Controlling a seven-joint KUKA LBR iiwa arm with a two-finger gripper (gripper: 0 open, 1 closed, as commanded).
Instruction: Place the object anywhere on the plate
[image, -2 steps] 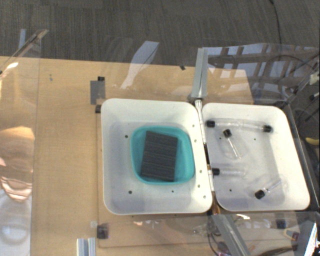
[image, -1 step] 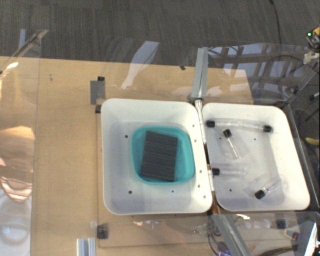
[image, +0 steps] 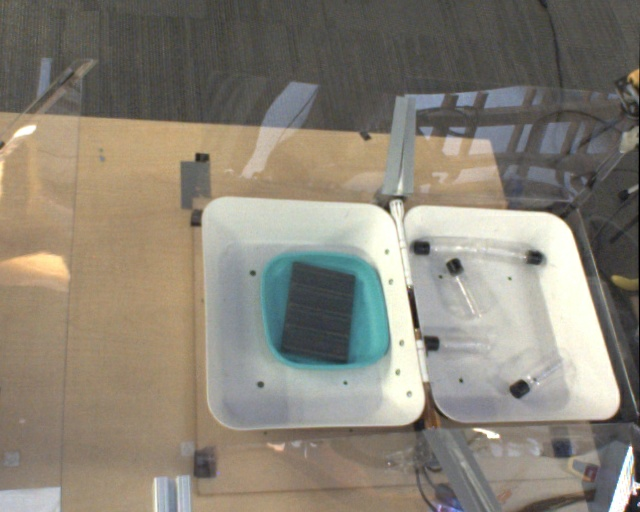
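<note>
**A:** What lies on the bench?

**B:** Two shallow white bins sit side by side. In the left bin (image: 215, 300) is a teal plate (image: 372, 320) with rounded corners. A dark grey slab (image: 318, 312), rectangular and ribbed across its top, lies flat near the plate's middle, wholly inside its rim. The right bin (image: 592, 300) holds several clear tubes (image: 535, 378) with black caps, scattered apart.

**A:** So where is the object for the task?

**B:** I judge it to be the slab, and it rests on the plate.

**A:** And the gripper: released, or clenched on something?

**B:** I cannot tell.

**A:** How would the slab handle?

**B:** It looks stiff and flat, probably light, and not fragile. The ribs should give fingers some bite. It lies low, so the best hold is likely across its narrower width, pinching the two long edges near the middle. The plate's raised rim leaves little room beside it.

**A:** And the tubes?

**B:** They look smooth and likely to roll; the caps seem the surer hold
</note>
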